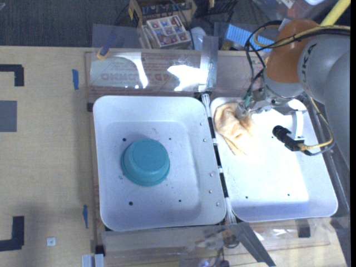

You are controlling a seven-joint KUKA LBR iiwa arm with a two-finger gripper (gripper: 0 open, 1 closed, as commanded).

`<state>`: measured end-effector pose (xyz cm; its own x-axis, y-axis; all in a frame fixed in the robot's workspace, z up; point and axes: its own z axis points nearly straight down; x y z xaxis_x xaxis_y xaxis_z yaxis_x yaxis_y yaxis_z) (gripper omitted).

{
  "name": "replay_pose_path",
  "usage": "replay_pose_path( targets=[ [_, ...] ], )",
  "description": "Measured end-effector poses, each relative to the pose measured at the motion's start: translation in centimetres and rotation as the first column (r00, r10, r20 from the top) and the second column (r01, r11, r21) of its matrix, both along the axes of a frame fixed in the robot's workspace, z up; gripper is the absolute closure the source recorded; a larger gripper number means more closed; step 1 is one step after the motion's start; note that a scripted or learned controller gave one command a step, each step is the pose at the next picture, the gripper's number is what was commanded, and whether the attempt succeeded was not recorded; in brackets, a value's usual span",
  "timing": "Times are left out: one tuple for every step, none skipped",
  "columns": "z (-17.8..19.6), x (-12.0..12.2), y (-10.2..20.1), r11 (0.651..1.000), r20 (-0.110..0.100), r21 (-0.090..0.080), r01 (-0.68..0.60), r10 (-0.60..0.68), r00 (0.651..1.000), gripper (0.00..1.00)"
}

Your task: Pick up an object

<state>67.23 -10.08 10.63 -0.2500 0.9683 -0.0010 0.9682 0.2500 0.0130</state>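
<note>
A crumpled tan cloth (232, 128) was seen in the right shallow white bin (278, 199), near its far left corner. The two-finger gripper (245, 109) was placed at the cloth's upper edge; whether anything was grasped could not be told. A round teal plastic bowl (146, 161) was seen upside down in the left shallow white bin (111, 115).

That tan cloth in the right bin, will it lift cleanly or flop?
The cloth lies crumpled in folds, so it is probably limp and would drape and trail when raised. It looks thin, likely light. The claw sits at its edge; a pinch on one fold might slip.
</note>
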Motion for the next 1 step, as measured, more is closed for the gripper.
replay_pose_path(
  targets=[
    [8.0, -0.46, 2.29, 0.924, -0.007, -0.006, -0.382, 0.382, 0.924, 1.0]
  ],
)
